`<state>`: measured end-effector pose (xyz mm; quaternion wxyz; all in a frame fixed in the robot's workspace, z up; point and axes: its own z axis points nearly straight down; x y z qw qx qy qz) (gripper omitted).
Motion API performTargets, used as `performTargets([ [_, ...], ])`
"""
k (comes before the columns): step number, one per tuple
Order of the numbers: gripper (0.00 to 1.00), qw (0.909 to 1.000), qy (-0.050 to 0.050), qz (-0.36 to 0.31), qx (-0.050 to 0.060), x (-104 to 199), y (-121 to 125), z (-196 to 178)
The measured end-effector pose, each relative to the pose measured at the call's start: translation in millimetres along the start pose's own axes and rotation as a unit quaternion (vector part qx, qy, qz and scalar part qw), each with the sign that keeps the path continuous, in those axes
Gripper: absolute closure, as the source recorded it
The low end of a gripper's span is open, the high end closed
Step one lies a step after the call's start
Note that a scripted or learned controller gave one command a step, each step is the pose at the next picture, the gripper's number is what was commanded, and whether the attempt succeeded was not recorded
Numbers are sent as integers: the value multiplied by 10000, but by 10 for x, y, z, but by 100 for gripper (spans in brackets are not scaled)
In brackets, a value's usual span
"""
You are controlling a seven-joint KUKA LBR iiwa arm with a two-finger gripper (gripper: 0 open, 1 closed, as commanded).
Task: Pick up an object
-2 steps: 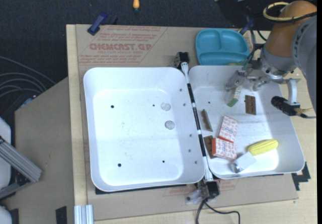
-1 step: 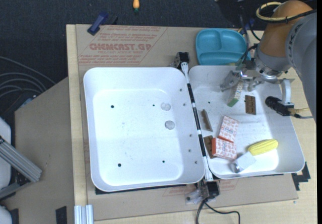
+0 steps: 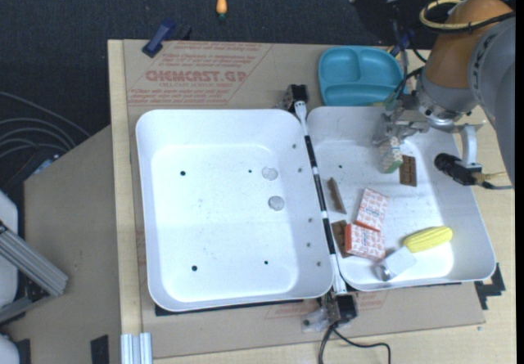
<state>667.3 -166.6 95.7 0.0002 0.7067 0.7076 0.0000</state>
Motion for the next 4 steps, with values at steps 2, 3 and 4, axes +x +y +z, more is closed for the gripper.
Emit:
performTargets([
  [2, 100, 10000, 5, -2, -10, 1292, -1, -1555],
  [3, 0, 10000, 2, 1, -6, 1286, -3, -1552],
  [4, 0, 10000, 3, 9, 16, 1159, -373, -885],
])
